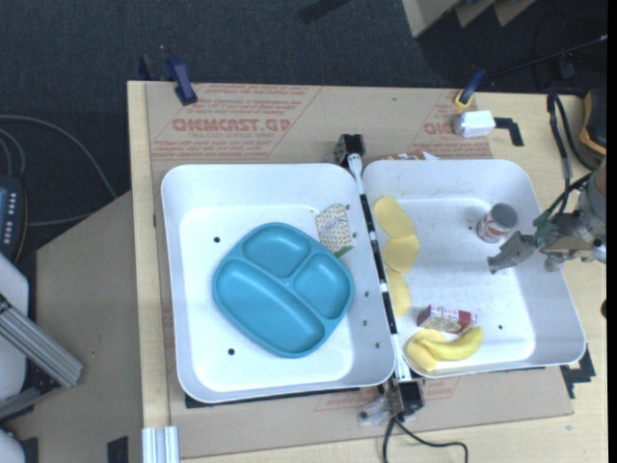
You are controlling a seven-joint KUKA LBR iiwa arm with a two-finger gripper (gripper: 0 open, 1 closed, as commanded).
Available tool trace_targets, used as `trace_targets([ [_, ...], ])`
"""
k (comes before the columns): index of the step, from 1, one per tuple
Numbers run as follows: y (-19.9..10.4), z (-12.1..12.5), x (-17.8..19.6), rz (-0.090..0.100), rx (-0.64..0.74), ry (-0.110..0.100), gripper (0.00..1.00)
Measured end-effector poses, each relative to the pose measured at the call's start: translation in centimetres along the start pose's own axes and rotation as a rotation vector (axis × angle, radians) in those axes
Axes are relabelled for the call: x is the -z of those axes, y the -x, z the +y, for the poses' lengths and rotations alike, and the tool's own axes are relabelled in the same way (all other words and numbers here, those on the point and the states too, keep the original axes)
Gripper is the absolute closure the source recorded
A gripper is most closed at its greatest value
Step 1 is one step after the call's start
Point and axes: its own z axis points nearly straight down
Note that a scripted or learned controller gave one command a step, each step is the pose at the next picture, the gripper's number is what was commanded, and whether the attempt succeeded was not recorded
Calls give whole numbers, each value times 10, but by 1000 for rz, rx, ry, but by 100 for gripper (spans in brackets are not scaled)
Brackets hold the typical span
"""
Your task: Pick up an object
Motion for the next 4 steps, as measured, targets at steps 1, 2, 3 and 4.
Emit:
trace_targets([
  [1, 30, 51, -61, 0, 0, 0, 0],
  [2, 42, 113, -31, -1, 2, 2, 0],
  [3, 41, 124, -89, 2, 1, -3, 0],
  [4, 42, 153, -68, -2, 2, 3, 0],
])
